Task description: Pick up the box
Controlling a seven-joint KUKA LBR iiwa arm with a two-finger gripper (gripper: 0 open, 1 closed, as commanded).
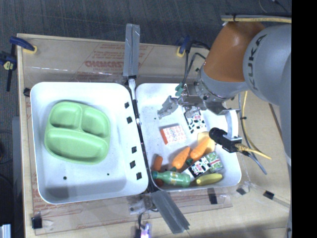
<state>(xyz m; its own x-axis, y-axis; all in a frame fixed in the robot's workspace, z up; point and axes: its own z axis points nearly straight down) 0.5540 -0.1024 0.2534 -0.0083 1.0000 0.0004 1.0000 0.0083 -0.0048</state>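
Camera view: gripper (171,104) above right bin (148,95), fingers' state unclear. Drop straight onto box (173,133), avoiding carrots (190,152).

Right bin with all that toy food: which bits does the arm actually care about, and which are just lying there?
Part of the job:
- small red-and-white box, lying flat in the right bin
- the hand, hovering just above the box

Just lying about:
- carrots
- green bottle
- cow-patterned cartons
- green divided tray in the left bin
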